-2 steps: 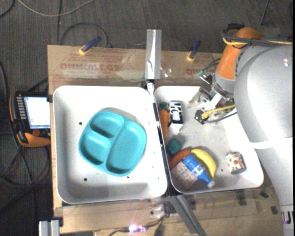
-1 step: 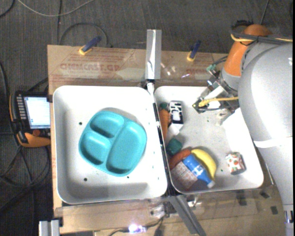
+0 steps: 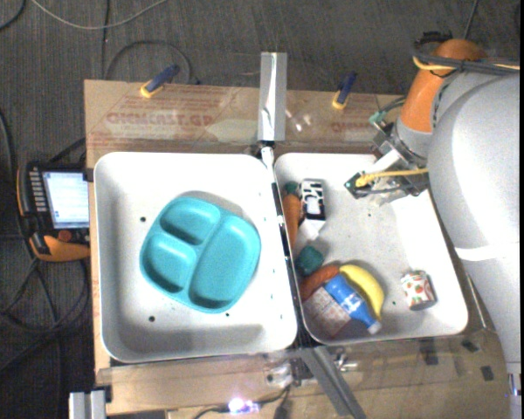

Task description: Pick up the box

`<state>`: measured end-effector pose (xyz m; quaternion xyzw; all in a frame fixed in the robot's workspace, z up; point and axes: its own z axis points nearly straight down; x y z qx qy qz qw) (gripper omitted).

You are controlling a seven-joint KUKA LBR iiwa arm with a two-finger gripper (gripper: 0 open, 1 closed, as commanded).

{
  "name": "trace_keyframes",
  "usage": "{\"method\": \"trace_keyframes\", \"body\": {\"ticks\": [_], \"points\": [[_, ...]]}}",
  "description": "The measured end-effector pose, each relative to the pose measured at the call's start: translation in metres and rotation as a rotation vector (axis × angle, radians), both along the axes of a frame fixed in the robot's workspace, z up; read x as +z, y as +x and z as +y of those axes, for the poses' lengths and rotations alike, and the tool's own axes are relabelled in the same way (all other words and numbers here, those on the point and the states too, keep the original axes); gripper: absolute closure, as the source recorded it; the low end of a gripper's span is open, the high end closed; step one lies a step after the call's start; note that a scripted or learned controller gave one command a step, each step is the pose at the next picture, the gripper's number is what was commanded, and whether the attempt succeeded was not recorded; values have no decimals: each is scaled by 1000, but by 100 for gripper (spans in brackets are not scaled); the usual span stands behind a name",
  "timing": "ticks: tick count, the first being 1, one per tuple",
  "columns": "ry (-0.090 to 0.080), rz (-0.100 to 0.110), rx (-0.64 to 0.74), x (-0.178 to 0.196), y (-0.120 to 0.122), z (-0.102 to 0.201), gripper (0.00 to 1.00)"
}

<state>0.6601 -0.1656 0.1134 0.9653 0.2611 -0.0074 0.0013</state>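
Note:
A small black and white box [image 3: 313, 198] lies at the upper left of the right bin [image 3: 450, 321]. A second small box [image 3: 417, 289], white with red print, rests near that bin's right wall. My gripper [image 3: 382, 184] hangs over the upper right part of the right bin, to the right of the black and white box and apart from it. No object can be seen in the gripper. The grey arm with its orange band [image 3: 424, 94] reaches in from the right.
A carrot [image 3: 292, 213] lies along the right bin's left wall, with a teal lump [image 3: 310, 258] below it. A banana [image 3: 368, 288], a blue bottle [image 3: 349, 301] and a brown packet [image 3: 325, 314] crowd the lower left. A teal divided plate [image 3: 201, 253] sits in the left bin [image 3: 113, 234].

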Motion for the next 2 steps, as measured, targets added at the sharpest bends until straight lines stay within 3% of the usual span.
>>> {"method": "trace_keyframes", "body": {"ticks": [1, 2], "points": [[1, 1, 1, 0, 0, 1, 0], [-5, -6, -25, -23, -7, 57, 0]]}}
